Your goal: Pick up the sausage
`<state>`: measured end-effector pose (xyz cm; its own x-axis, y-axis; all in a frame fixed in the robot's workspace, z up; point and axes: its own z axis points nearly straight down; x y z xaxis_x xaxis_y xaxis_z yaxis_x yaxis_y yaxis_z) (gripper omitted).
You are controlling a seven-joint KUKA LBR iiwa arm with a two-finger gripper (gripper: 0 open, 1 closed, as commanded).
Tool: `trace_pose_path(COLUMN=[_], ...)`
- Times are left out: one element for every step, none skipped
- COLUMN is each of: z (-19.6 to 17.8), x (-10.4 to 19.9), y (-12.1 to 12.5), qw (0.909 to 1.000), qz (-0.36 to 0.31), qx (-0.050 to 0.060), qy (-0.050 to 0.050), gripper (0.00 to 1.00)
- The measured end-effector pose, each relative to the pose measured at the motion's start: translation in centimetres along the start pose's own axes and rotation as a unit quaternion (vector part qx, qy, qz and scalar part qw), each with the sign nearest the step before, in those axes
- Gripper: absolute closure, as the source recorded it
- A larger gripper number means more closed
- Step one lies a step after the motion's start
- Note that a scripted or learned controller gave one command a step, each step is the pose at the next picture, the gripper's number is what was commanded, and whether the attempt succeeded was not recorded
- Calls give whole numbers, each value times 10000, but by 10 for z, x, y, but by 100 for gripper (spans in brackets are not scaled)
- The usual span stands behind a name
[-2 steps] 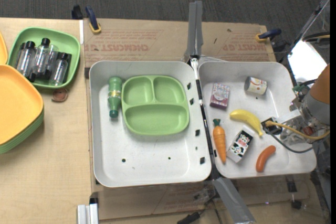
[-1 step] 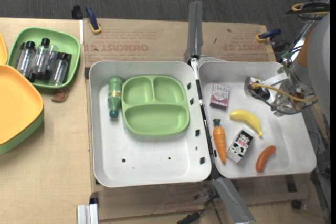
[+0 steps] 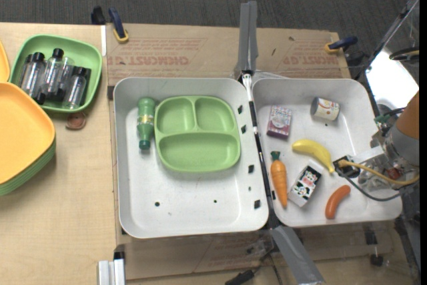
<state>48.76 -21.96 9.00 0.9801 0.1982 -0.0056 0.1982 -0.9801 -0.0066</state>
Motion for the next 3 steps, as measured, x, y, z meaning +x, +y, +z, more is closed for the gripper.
trace_pose_path(z=[-52, -4, -39], x=[78, 64, 136], y=[18, 13, 15], qw=[10000, 10000, 9999], qz=[-21, -19, -113], qx=[-29, -7, -31], qy=[10, 3, 13], gripper=[100, 100, 100])
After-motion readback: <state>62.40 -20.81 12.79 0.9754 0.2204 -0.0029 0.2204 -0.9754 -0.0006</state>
